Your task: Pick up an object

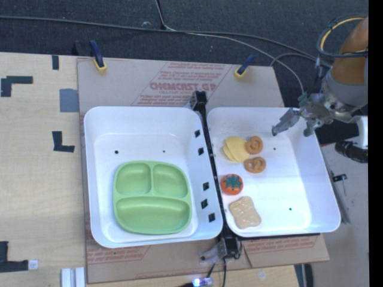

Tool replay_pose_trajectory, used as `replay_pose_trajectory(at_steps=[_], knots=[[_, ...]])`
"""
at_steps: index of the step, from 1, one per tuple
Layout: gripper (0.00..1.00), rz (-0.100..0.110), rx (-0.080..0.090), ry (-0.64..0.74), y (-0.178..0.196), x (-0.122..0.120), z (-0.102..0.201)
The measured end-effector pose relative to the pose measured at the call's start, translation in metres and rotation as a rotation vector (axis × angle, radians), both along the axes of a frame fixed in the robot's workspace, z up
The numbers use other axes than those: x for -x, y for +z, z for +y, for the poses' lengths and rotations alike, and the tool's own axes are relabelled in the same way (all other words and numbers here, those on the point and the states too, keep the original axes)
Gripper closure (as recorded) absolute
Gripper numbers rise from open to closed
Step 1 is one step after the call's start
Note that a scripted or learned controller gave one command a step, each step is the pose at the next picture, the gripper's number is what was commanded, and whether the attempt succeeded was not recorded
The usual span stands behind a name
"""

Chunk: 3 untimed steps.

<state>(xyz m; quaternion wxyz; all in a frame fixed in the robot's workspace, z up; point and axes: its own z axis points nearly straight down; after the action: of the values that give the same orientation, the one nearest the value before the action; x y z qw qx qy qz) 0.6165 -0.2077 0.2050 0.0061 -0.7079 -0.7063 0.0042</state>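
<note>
While pincer [293, 123] hangs open, gripping nothing, over right bin [311, 178] far edge, tomato [231, 184] sits near bin's left wall, between yellow slices [235, 149] and toast [245, 212].

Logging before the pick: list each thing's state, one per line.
Green three-compartment plastic tray: flat in left white bin.
Yellow toy slices: lying flat, right white bin.
Two brown toy pretzels: flat, apart.
Red toy tomato: untouched.
Tan toy bread slice: flat.
End effector: over right bin, holding nothing.
</note>
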Motion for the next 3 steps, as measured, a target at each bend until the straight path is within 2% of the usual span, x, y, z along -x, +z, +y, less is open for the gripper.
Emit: replay_pose_trajectory(at_steps=[1, 2, 3], knots=[[0.00, -0.013, 0.003, 0.004, 0.008, -0.003, 0.000], [0.00, -0.008, 0.003, 0.004, -0.054, -0.008, -0.002], [0.00, -0.008, 0.003, 0.003, -0.107, 0.003, -0.005]])
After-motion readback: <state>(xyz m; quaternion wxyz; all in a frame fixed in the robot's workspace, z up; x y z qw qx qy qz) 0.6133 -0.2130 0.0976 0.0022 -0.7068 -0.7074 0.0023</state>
